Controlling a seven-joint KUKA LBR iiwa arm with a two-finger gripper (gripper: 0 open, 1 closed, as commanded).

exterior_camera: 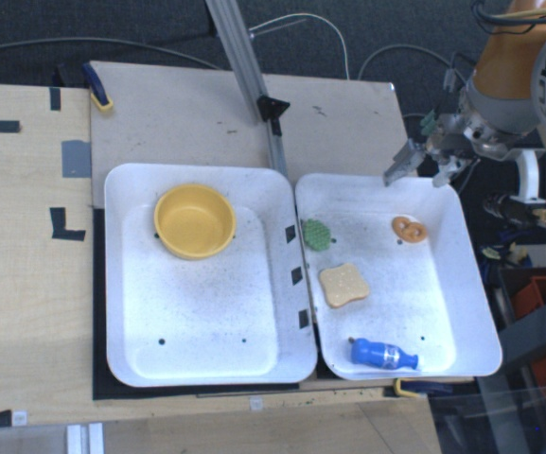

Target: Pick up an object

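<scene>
My pincer (418, 171): it hung above the far edge of the right bin, its two grey fingers spread apart with nothing between them.
My arm (511, 60): grey with an orange band, it reached in from the right, above the bench corner.
Right bin (469, 282): a shallow white plastic tray with rounded corners and a speckled floor; it held four small things.
Pretzel (409, 229): a small brown twisted pretzel shape, lying near the far right side of the right bin, the nearest piece to my pincer but well below it and apart from it.
Green piece (317, 235): a small round green object with a bumpy surface, close to the right bin's left wall.
Bread slice (343, 285): a flat tan slice of toy bread, lying mid-bin, just beneath the green piece.
Bottle (382, 355): a small blue plastic bottle on its side with a pale cap end, along the near wall.
Left bin (121, 282): the same white tray, touching the right one along its side.
Bowl (195, 220): a round yellow plastic bowl, upright in the far part of the left bin.
Metal bar (243, 60): a grey slanted rail rising from between the bins' far ends, left of my pincer.
Cables (301, 22): thin pale wires looping over the dark floor behind the bench.
</scene>
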